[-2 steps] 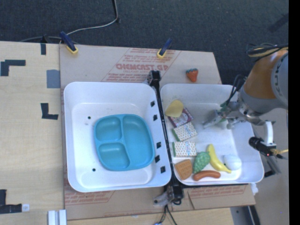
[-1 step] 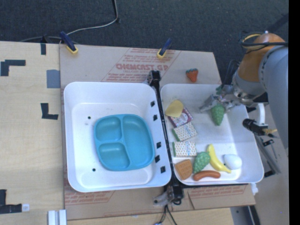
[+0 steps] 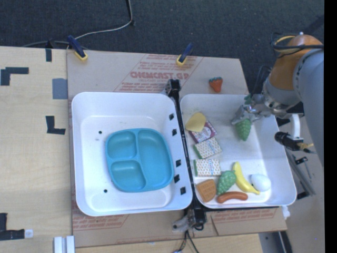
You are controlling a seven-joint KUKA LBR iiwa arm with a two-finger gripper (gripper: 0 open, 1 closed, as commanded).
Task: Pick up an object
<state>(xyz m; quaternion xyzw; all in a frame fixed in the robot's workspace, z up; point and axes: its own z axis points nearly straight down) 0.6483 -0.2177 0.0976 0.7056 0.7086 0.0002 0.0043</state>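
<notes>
Currently, camera view: end effector (image 3: 246, 112) sits over the upper right part of the right bin (image 3: 274, 191), with a green toy vegetable (image 3: 243, 129) directly beneath its tips, touching or nearly so. Whether the vegetable is clamped or merely under the tips, cannot tell. Judgement: grasp stage, lift not yet confirmed. Banana (image 3: 241, 177), egg (image 3: 260, 182) and sausage (image 3: 231, 196) lie along that bin's near edge, well apart from the vegetable.

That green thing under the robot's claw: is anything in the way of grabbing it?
Nothing visible is. The gripper sits right at the top of the green toy, which lies alone in the right bin, apart from the other toys.
</notes>
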